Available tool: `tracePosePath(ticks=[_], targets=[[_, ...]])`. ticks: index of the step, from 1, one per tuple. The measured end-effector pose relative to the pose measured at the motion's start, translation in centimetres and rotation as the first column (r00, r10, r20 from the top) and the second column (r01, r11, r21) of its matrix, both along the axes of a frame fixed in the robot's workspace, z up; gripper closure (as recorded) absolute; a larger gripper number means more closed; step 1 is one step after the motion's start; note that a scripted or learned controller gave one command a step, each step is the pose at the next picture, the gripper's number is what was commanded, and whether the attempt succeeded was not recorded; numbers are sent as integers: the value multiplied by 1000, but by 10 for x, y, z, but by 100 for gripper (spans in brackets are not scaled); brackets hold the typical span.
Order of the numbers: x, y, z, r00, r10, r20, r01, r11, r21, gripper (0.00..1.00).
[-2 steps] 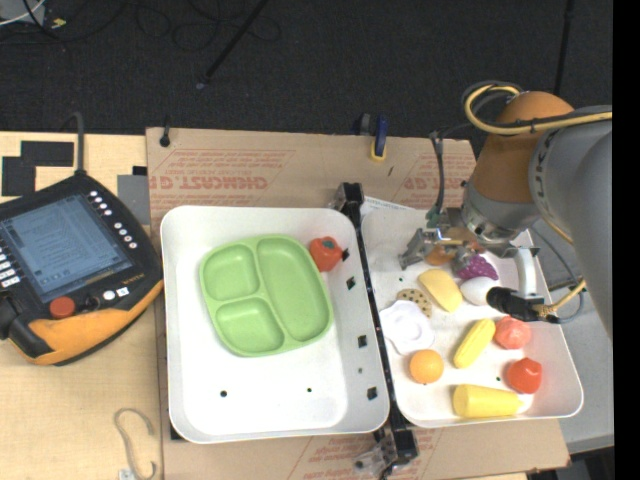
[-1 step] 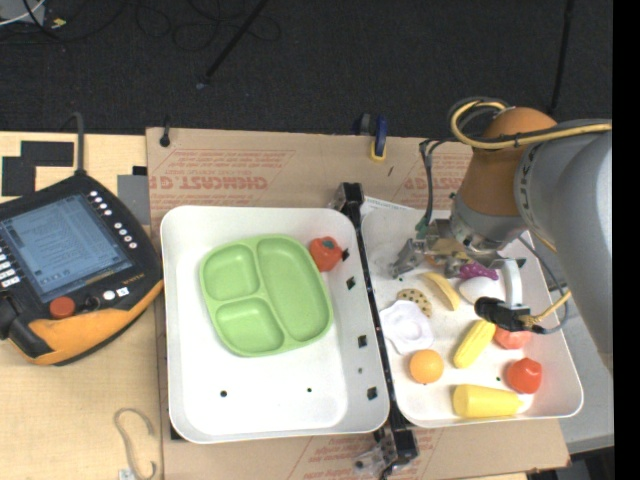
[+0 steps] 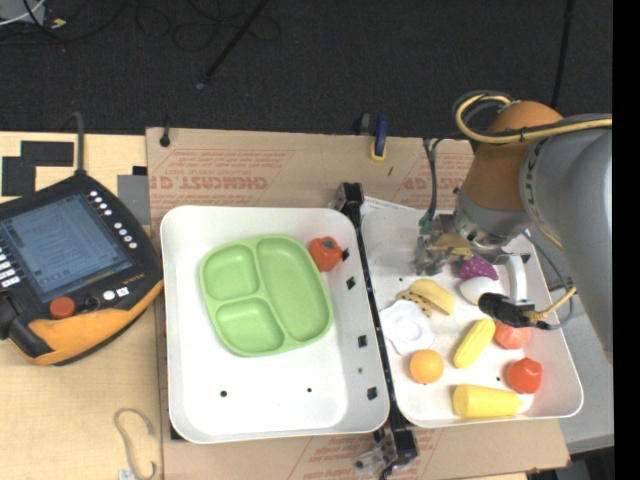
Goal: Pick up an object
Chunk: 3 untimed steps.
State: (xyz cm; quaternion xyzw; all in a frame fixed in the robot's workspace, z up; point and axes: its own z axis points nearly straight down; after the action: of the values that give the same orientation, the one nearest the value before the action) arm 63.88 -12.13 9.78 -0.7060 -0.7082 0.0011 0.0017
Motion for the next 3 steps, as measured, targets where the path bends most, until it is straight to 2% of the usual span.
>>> tracePosePath(ticks=[2, 3], targets=[[-1, -6, 127, 1000, -4, 9, 4, 1000, -2, 100], [-1, -6, 130, 1000, -2, 3, 2, 1000, -1, 100]])
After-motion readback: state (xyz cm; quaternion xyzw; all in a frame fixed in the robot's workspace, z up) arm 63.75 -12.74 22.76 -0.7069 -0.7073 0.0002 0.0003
